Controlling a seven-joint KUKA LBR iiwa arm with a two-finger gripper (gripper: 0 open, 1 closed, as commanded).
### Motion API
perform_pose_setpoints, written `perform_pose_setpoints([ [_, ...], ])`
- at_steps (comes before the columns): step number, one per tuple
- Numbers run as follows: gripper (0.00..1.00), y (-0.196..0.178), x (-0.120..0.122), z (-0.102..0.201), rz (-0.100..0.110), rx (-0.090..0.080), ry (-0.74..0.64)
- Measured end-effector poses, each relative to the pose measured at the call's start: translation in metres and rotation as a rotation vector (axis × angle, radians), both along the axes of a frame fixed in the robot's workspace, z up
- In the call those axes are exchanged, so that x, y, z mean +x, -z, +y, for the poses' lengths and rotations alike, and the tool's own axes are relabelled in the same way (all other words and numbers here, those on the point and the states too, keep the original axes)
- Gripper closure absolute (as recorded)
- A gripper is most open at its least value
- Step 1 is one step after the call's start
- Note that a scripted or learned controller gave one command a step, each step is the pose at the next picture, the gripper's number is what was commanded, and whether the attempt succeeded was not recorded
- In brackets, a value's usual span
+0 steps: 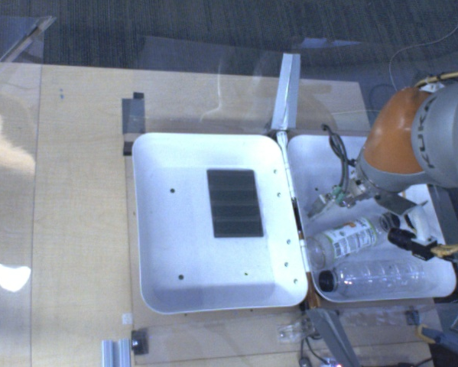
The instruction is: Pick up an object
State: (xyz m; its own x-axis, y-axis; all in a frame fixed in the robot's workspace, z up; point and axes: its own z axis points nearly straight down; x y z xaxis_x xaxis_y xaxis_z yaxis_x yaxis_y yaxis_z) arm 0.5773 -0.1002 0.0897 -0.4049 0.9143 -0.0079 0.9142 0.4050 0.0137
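Clearly we face light, slippery clear bottles (378, 276); grip mid-body. We cannot tell the gripper's (342, 197) state.

I see my arm (435, 128) coming in from the right, bent down over the right side of the workspace. The orange band (393, 132) sits just above the wrist, with the grey link bulking up behind it toward the frame edge. Below the band the wrist angles down and to the left, ending in the gripper (342, 197). From here the wrist body hides the gripper's tip, so I can't read its state.
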Motion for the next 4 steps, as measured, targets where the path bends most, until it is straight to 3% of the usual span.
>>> perform_pose_setpoints([
  [1, 0.00, -0.001, -0.086, -0.045, -0.001, -0.002, 0.081],
  [2, 0.00, 0.000, -0.083, -0.057, -0.005, 0.005, 0.241],
  [3, 0.00, -0.001, -0.073, 0.011, -0.006, 0.005, 0.202],
  [4, 1.00, -0.014, -0.069, 0.011, -0.019, 0.003, 0.198],
])
